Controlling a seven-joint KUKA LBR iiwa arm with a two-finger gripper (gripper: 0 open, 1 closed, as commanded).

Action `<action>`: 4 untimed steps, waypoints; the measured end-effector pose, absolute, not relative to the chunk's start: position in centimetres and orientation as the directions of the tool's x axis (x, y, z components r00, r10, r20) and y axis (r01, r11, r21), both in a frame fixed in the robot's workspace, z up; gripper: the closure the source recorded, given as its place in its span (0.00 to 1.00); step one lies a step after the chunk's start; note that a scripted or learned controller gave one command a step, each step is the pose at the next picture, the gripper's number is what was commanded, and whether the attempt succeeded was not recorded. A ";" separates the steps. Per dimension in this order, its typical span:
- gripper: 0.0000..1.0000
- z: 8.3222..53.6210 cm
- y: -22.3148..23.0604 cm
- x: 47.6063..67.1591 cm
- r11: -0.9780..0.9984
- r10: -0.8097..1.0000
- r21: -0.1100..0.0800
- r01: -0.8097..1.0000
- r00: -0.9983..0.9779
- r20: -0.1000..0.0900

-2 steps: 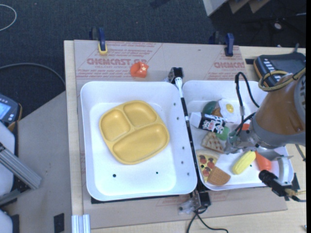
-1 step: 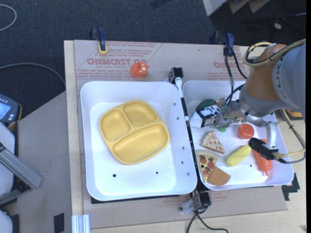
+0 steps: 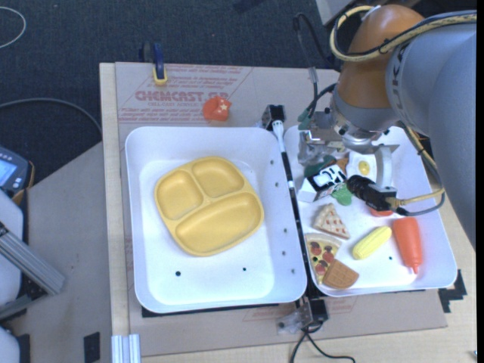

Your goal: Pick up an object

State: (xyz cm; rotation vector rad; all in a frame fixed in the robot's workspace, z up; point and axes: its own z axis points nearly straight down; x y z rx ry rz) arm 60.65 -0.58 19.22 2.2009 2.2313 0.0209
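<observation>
**Fig. 1.** Overhead slant view of bench w/ two white bins side by side. The grey arm [image 3: 446, 74], w/ its orange band [image 3: 382, 32], enters from the right. The gripper [image 3: 321, 159] is low over the upper-left part of the right bin [image 3: 393, 272], near the wall shared w/ the left bin [image 3: 136, 203]. Gripper state: cannot tell, as the wrist hardware hides it, and no item is seen held.

Candidate objects, all in the right bin:
- a black-and-white item [image 3: 327, 178] sits directly below the gripper, approx. touching it
- a fried egg [image 3: 364, 166] lies just to the right of that
- a green piece [image 3: 344, 197] lies just below the black-and-white item
- a pizza slice [image 3: 330, 221] is near bin centre-left
- a corn cob [image 3: 371, 242] and a carrot [image 3: 408, 242] lie beside each other at lower right
- a flat topped square [image 3: 320, 253] sits at the lower-left corner, w/ a brown cookie [image 3: 340, 275] overlapping its lower edge

The left bin holds a yellow three-compartment plate [image 3: 209, 203], set at a tilt to the bin walls. Behind the bins, on the cardboard sheet [image 3: 181, 89], sits a small red item [image 3: 216, 109], and a blue clamp [image 3: 159, 65] grips the sheet's far edge.
</observation>
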 end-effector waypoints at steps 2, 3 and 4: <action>1.00 29.4 8.9 55.9 0.006 1.000 0.009 1.000 -0.006 0.003; 1.00 22.3 15.5 58.5 0.006 1.000 -0.009 1.000 -0.006 0.001; 1.00 21.9 22.2 63.6 0.005 1.000 0.004 1.000 -0.005 0.001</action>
